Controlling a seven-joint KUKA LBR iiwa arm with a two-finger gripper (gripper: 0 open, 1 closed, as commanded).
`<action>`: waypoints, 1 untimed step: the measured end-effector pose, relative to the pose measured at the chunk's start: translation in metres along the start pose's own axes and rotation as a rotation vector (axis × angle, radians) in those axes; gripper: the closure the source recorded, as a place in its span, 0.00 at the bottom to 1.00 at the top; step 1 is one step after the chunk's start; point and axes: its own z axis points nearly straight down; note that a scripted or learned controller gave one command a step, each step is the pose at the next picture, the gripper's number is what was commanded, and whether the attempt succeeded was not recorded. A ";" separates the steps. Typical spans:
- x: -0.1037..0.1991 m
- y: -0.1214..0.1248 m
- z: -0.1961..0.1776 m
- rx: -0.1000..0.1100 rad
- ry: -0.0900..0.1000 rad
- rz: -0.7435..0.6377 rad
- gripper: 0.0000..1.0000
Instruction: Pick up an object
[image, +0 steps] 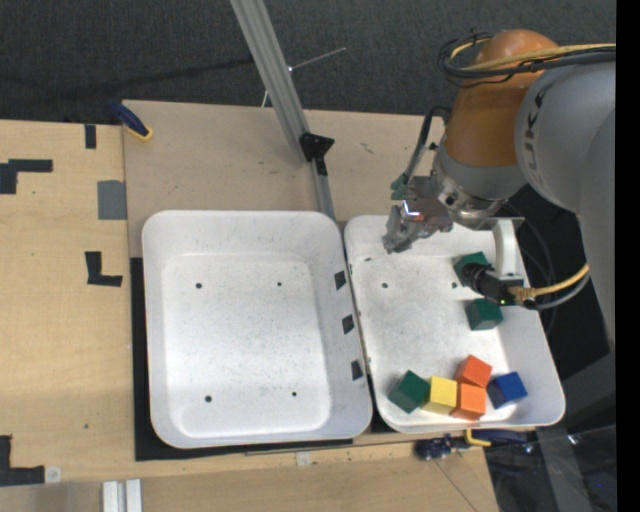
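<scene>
- Bench (230, 150) of pale wood lies under everything, with dark tape marks (95, 268) on its left part and a small blue and yellow object (131, 119) near its far left corner.
- Left bin (160, 250) is a shallow white tray with a few small dark dots on its floor.
- Metal bar (280, 85) slants down from the top of the view to a black bracket (316, 146) just beyond the seam between the two bins.
- Right bin (420, 300) sits touching the left one, with small dark clips along the shared edge.
- Gripper (400, 238) hangs over the far left corner of the right bin, pointing down; nothing can be seen between its fingers, and whether they are spread or closed cannot be told from this angle.
- Green block (409, 391) lies in the near part of the right bin, just beside a yellow block (443, 393).
- Orange block (470, 399) touches the yellow one on its right, and a second orange block (476, 371) sits just behind it.
- Blue block (508, 388) lies at the right end of this cluster, close to the bin's near right corner.
- Two dark green blocks sit well apart from the cluster, along the right side of the bin: one (484, 314) midway along, the other (472, 266) farther back, next to a white fitting (505, 250) and a black and yellow cable (545, 290).
- Arm (540, 110), grey with an orange band, reaches in from the upper right, above the far right corner of that bin.
</scene>
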 end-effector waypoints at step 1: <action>0.044 0.025 -0.003 -0.002 0.000 0.001 1.00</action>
